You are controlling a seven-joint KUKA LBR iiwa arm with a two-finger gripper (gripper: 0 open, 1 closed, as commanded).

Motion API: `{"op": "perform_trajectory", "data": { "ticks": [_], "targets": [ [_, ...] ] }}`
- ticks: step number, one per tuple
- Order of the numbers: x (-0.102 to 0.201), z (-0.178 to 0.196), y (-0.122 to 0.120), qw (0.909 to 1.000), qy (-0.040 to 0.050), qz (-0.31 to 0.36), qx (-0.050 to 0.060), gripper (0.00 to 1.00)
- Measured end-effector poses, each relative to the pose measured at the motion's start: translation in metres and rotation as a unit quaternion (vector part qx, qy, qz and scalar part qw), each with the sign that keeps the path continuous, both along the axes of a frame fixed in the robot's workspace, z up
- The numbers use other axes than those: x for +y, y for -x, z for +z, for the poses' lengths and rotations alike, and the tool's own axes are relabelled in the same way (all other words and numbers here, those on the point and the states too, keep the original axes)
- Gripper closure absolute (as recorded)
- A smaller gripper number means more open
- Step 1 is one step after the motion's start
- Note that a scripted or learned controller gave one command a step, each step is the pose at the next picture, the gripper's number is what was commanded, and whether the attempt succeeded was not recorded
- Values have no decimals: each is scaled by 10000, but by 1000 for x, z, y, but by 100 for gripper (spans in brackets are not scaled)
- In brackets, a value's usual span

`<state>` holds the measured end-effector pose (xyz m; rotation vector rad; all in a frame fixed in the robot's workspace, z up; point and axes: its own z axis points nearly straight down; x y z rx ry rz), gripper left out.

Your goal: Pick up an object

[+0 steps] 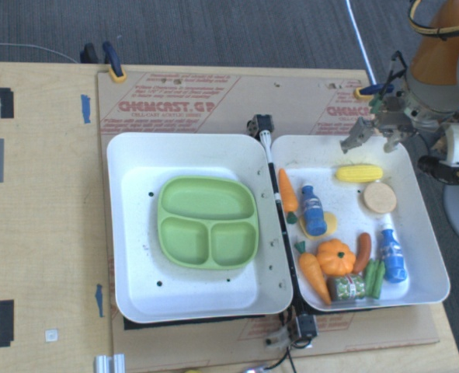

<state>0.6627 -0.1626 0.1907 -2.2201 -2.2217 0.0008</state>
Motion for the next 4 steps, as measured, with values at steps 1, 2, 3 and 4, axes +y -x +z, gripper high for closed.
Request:
{"op": "perform_trajectory", "data": {
  "ticks": [1,2,3,4],
  "targets": [
    [0,-105,65,10000,4,-1,-17,0],
    [-29,-104,164,10000,15,-14,-15,0],
    [-30,-93,162,10000,33,-18,-50,100],
    [17,-12,112,10000,0,7,-12,100]
  ]
}}
